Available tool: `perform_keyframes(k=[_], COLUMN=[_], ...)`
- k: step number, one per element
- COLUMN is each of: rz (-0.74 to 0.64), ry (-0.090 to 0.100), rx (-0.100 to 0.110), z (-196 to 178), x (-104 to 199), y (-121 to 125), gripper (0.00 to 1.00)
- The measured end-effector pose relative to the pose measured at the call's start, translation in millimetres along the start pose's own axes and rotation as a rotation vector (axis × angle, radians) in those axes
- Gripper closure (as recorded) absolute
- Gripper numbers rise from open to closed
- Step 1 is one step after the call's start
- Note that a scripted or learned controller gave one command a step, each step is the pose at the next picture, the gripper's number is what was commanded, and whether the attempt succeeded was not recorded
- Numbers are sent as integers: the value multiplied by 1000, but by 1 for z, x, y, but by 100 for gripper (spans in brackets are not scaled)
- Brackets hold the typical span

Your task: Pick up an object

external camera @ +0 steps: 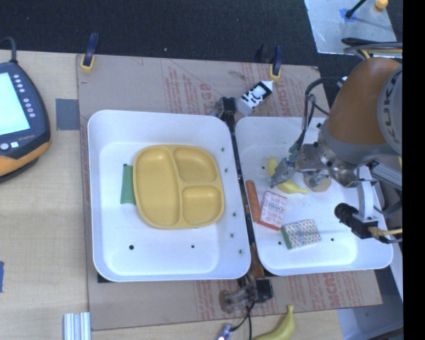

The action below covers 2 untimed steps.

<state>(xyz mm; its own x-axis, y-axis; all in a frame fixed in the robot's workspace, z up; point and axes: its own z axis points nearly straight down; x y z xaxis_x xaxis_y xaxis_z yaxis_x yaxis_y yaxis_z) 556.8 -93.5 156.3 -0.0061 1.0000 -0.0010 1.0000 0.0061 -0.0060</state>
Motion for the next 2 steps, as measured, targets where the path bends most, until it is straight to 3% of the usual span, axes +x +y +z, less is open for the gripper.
perform_keyframes(k=[1,2], rz=[0,-2], ry=[-1,-3], rx=[-1,0], z=[62,51], x=[-18,-19], y=[39,39], gripper=[0,100])
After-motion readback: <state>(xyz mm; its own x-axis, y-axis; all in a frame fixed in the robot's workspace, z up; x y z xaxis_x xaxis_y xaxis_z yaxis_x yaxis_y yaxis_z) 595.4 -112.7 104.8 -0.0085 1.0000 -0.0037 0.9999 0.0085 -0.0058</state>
